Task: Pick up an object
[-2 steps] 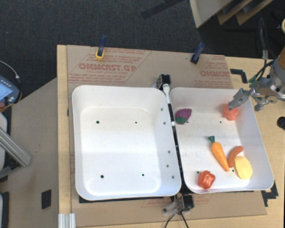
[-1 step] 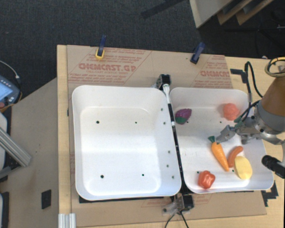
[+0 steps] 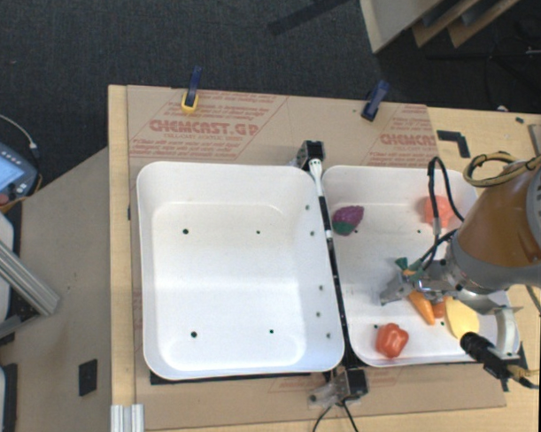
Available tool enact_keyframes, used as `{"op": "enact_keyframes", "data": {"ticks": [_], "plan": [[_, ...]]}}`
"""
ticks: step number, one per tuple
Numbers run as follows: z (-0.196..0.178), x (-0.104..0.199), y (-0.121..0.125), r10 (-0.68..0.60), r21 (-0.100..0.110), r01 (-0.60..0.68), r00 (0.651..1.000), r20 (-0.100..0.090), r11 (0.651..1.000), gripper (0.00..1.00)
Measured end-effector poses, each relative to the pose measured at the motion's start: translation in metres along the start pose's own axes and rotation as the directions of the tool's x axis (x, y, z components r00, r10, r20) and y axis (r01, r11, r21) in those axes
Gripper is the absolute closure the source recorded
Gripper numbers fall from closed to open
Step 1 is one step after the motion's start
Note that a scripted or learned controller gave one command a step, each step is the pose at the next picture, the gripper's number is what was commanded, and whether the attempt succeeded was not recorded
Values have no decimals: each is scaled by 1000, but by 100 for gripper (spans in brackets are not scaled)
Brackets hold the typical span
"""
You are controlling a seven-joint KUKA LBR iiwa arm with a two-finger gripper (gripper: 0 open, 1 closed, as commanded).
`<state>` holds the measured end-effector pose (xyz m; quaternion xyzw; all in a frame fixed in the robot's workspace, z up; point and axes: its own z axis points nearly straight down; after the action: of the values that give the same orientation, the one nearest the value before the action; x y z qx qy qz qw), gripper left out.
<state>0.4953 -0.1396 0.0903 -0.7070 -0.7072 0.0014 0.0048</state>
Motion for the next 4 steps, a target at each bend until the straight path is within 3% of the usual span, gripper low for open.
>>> {"op": "enact_keyframes", "data": {"ticks": [1,2,3,4], "plan": [[6,37,46,-4,-12,4,1000,6,1000,0],[-8,25,100,-1,-15,1,1000,7,1000,0],[-96,68,28,-1,-3,1,1000,3,1000,0],[-20,42,8,4,0,-4,1000,4,1000,0]]}}
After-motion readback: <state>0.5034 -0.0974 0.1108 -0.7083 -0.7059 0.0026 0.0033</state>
